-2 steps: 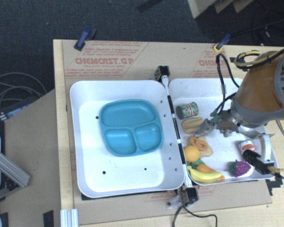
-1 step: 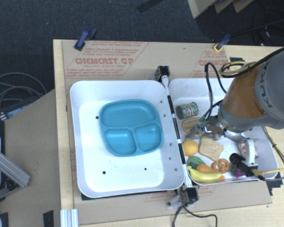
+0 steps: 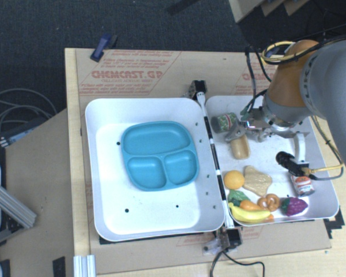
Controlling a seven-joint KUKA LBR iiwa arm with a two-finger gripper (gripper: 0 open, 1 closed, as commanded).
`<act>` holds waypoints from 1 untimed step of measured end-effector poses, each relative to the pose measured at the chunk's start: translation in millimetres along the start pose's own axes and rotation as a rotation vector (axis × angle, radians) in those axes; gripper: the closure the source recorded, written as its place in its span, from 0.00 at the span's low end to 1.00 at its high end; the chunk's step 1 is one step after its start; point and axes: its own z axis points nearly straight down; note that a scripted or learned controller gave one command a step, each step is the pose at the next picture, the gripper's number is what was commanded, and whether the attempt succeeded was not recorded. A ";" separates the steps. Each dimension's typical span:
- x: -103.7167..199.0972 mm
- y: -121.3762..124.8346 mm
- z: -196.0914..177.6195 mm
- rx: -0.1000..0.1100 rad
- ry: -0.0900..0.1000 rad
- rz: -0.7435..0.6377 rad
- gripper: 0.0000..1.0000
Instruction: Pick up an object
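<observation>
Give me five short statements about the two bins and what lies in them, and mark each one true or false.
1. The blue tray lies in the left bin. True.
2. The banana lies in the left bin. False: it lies at the right bin's near edge.
3. The tray has three compartments. True.
4. The orange sits on the tray. False: it is in the right bin.
5. The purple grapes are in the right bin. True.

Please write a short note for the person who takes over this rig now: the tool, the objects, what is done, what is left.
Tool: low in the right bin, at its far left, beside the green can and above the tan piece.
Objects: orange, banana, grapes and others lie in the right bin. The blue tray lies in the left bin.
Done: no object lifted.
Left: grasp one object and lift it.
</observation>
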 end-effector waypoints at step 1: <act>1.8 -33.0 0.7 0.004 0.001 0.001 0.00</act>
